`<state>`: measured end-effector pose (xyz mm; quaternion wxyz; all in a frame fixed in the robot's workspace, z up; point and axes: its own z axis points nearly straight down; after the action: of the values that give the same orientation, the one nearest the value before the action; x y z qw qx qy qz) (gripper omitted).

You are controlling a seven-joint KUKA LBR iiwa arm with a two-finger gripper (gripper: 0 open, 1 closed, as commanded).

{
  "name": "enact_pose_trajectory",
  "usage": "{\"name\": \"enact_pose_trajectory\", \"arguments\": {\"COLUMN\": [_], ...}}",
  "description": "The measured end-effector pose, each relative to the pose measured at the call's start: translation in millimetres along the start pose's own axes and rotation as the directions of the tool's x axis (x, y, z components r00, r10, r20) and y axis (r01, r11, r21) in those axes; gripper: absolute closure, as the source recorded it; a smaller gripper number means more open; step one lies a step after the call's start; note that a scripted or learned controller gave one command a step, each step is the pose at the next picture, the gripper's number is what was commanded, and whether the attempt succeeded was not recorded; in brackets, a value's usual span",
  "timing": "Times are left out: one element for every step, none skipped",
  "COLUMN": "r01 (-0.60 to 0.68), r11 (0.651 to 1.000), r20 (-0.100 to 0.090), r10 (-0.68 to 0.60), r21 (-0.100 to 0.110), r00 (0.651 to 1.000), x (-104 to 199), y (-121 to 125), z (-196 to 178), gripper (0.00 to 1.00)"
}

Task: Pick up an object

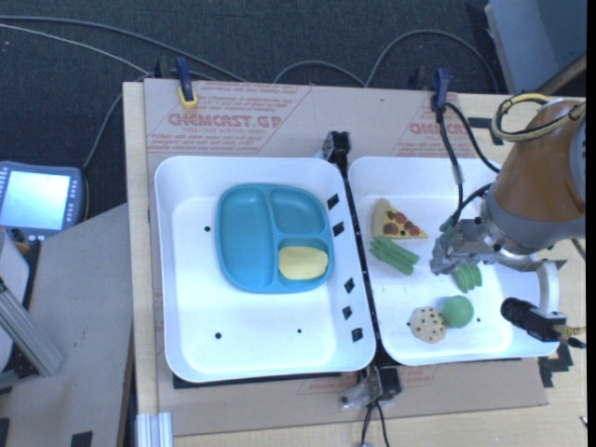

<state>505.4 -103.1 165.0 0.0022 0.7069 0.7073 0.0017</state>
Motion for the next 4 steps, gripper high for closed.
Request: {"name": "enact_pose_trajectory", "arguments": {"r01": [0.000, 0.001, 0.005, 0.006], "r11": [1.000, 1.000, 1.000, 1.000], "r20": [0.000, 0.001, -0.002, -0.002], "r10": [0.000, -0.001, -0.005, -0.006], "r21": [0.000, -0.002, 0.003, 0.003], "r00": [1.000, 1.000, 1.000, 1.000], "x": [-4.4, -4.5, 41.4, 97.5], "y": [2.3, 4.1, 21.2, 50.5], "z": [-44.2, -92.6, -94.7, -91.0], "gripper": [1.00, 1.00, 1.00, 1.00]}}
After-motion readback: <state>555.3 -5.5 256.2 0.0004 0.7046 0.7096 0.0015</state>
